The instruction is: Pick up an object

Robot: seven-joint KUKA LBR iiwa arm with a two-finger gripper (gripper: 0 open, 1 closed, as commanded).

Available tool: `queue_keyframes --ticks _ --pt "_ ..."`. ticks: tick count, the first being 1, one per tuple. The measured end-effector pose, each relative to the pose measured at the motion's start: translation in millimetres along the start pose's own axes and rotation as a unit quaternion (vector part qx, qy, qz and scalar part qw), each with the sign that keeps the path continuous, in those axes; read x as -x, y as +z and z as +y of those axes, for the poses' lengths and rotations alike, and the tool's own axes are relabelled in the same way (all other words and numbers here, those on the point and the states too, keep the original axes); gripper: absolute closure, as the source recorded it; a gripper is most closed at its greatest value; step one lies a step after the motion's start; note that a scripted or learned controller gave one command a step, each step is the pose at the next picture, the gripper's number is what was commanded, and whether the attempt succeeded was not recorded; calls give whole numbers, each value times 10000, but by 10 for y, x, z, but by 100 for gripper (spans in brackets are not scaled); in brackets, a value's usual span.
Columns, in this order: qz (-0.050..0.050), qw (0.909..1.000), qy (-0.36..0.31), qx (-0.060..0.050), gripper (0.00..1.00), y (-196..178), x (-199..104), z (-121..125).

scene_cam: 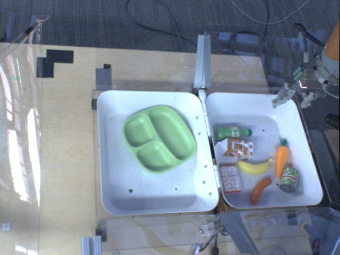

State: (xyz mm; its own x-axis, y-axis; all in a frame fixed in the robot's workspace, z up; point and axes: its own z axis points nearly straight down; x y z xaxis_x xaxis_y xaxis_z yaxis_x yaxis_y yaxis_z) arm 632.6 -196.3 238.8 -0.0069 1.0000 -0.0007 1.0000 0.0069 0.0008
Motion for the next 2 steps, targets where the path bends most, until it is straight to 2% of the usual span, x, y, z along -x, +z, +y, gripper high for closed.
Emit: queue_keyframes --ticks 1,2 --pt "-6 9994 338 16 0 -203 -113 387" --pt "5 9982 -599 1 0 1141 41 -64"
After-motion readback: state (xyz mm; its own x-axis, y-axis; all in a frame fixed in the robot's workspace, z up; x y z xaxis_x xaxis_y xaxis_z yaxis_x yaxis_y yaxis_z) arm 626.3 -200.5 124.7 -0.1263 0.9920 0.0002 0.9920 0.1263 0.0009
